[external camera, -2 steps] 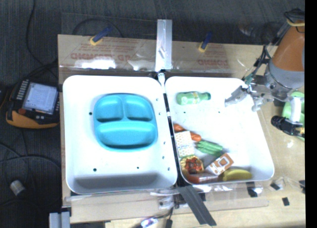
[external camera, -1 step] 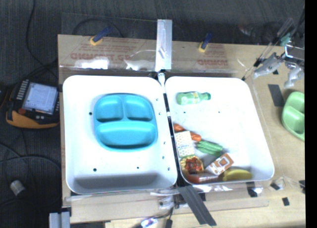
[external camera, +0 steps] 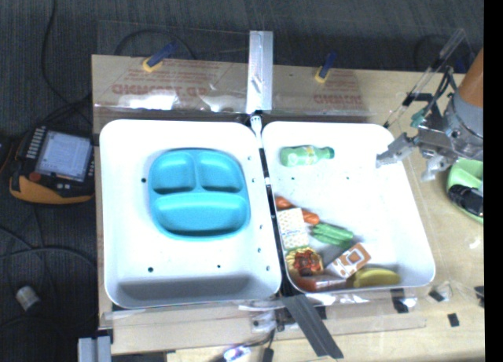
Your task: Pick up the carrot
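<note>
The small orange carrot (external camera: 309,217) lies untouched among near clutter; the grey two-finger gripper (external camera: 414,152) hovers far right, apparently open, empty.

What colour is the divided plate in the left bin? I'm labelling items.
Light blue plate, seen in the camera view.

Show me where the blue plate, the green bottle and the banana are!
blue plate (external camera: 196,194): camera view, on its big lower section.
green bottle (external camera: 302,155): camera view, middle of its body.
banana (external camera: 376,277): camera view, middle of the yellow fruit.
</note>
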`<state>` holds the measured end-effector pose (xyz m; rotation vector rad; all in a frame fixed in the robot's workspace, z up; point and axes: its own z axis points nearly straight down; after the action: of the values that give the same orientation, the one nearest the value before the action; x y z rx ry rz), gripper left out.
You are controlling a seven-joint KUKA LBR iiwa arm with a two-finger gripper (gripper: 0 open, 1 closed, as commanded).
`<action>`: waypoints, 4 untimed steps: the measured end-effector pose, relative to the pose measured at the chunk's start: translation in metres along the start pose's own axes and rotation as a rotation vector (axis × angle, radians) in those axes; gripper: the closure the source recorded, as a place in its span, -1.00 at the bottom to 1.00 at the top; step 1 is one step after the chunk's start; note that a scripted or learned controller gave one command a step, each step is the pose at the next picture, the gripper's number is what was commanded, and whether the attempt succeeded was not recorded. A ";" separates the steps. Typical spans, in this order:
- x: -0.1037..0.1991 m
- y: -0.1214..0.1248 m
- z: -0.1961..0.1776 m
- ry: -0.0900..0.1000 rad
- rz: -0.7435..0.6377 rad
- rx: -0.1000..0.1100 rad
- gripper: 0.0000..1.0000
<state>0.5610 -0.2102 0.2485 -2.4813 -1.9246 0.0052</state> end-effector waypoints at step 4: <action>0.093 -0.057 0.159 0.005 0.358 -0.017 -1.00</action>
<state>0.5287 -0.1061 0.0898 -2.7942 -1.4569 -0.0173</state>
